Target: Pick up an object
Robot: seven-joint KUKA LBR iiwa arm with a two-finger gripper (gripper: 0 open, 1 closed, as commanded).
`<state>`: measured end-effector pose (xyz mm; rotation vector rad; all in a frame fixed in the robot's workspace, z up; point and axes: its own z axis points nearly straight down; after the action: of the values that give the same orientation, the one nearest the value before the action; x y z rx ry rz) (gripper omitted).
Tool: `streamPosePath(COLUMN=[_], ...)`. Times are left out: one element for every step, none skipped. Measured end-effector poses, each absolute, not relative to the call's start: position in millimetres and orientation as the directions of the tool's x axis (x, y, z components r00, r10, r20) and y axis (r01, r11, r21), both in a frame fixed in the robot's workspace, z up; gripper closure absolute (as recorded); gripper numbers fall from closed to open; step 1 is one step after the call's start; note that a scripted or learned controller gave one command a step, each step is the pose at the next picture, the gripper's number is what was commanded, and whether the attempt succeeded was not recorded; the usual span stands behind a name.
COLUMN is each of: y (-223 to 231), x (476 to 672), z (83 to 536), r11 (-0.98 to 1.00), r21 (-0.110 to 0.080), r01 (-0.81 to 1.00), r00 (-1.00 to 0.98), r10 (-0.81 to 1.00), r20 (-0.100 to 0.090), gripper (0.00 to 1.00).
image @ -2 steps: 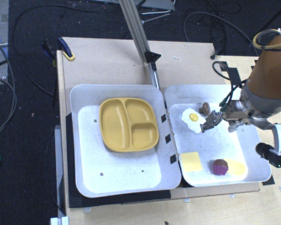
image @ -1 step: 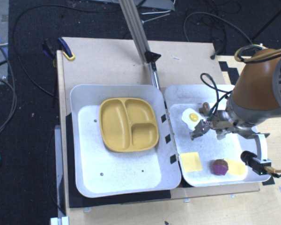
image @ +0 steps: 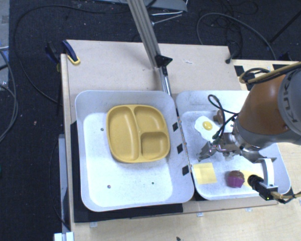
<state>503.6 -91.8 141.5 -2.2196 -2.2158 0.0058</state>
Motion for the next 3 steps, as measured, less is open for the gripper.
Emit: streamPosePath(y=[-92, -92, -97], x=[504.3, 505.8, 515.6], z=[91, 105, 161], r11=[-0.002, -0.003, 0.002], r21=[0.001, 0.007, 0.005], r01=[1.0, 1.0, 1.0], r00=[0.002, 0.003, -0.002], r10=[1.0, 1.0, 1.0], r20=[0.0, -0.002, -0.001], gripper=[0.0, 1.0, 1.0])
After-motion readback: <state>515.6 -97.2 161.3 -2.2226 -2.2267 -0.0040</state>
